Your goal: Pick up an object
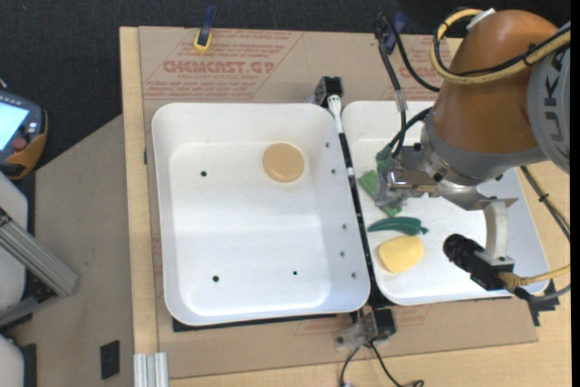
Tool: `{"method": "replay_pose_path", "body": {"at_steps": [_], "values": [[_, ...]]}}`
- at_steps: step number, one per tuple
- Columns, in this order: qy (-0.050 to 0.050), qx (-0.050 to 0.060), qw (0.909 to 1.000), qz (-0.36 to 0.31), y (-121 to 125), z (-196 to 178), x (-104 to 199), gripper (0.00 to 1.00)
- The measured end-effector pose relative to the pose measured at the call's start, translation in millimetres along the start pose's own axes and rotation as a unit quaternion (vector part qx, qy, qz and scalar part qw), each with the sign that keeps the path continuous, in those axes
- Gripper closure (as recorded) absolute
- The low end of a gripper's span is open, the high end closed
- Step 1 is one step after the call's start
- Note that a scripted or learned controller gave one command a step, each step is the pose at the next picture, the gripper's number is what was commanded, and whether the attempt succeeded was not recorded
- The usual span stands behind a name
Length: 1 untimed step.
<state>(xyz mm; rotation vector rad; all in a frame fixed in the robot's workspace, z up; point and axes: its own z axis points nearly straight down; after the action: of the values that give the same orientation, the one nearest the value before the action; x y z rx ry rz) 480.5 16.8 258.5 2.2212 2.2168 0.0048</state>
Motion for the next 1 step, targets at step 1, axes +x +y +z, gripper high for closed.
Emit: {"method": "replay_pose_path", "body": {"at_steps": [1], "values": [[0.000, -0.001, 1.0000, 0.000, 0.6, -9.8, 0.0, 1.00]]}}
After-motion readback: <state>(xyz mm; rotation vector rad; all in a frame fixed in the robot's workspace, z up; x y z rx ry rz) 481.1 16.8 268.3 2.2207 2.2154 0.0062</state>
